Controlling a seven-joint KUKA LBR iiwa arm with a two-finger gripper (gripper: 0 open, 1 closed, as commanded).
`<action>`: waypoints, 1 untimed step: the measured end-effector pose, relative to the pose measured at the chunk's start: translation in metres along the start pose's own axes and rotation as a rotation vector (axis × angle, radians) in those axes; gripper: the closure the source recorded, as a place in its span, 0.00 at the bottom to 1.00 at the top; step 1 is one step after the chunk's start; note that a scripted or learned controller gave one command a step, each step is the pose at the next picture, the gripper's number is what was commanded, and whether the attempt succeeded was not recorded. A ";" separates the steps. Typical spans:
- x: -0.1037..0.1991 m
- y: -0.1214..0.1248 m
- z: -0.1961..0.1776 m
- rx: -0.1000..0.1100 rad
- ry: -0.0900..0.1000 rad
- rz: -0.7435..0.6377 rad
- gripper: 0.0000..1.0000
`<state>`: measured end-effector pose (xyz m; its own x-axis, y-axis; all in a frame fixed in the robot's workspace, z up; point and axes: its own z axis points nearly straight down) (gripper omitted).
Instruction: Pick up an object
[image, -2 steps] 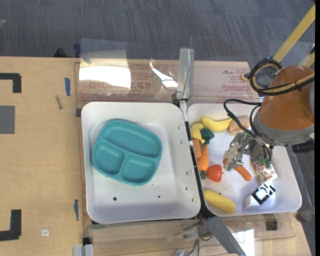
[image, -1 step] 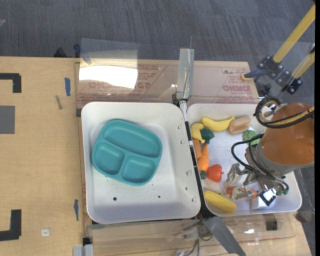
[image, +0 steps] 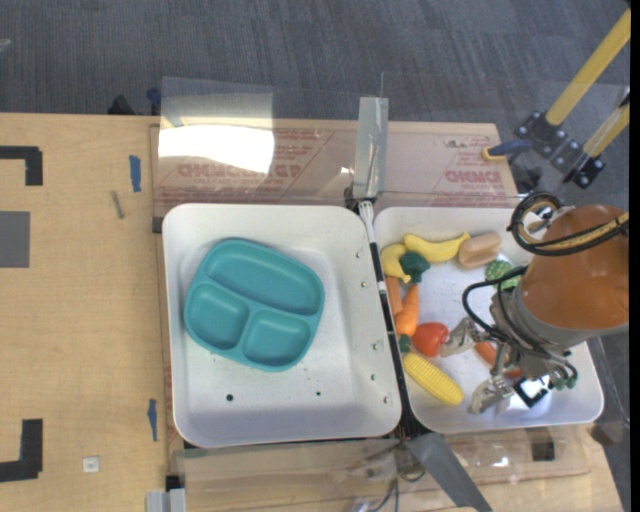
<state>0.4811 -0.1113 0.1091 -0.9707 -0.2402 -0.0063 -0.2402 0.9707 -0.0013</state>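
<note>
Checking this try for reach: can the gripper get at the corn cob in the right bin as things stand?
Probably yes. The gripper hangs low in the right bin, just right of the corn cob, whose top is uncovered; a tomato crowds its upper end.

One fixed camera looks down at a slant over both bins: left bin (image: 190, 330) mid-frame, right bin (image: 585, 405) lower right.

grey arm with orange band (image: 585, 275) cut off at the right edge, covers a big chunk of the right white bin (image: 590, 405), small orange-red item (image: 487, 351) half hidden under the wrist, can't tell what it is
</note>
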 end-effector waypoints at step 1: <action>-0.101 0.066 -0.080 -0.001 -0.009 -0.069 0.00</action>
